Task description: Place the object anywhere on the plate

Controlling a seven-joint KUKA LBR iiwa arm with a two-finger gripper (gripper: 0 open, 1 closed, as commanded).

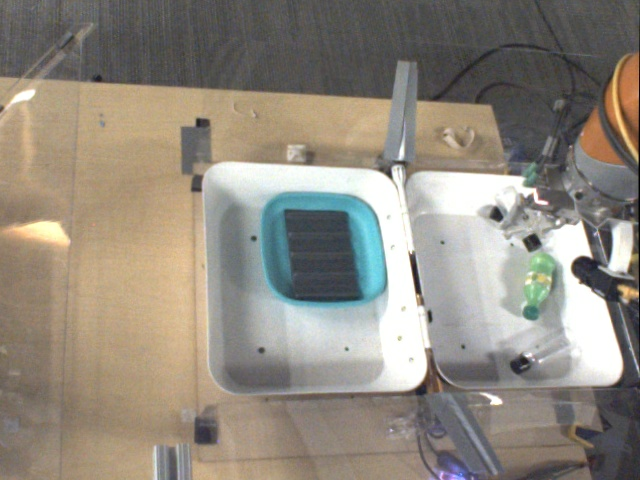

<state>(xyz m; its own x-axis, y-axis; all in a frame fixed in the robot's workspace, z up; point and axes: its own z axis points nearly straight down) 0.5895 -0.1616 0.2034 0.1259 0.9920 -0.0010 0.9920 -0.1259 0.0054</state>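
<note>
A teal square plate (pixel 372 253) lies in the left bin (pixel 230 298), and a dark grey ridged block (pixel 322 254) rests on its middle. In the right bin (pixel 460 298) a small green bottle (pixel 537 285) lies on its side near the right wall. A clear bottle with a black cap (pixel 540 353) lies by the front right corner. My gripper (pixel 514 224) hangs over the back right part of the right bin, just behind the green bottle. It is open, with nothing between its fingers.
The arm's orange band (pixel 612 133) and grey wrist come in from the upper right. A metal post (pixel 402 108) stands behind the seam between the bins. Black cables (pixel 500 58) run behind the right bin. Wooden bench top surrounds both bins.
</note>
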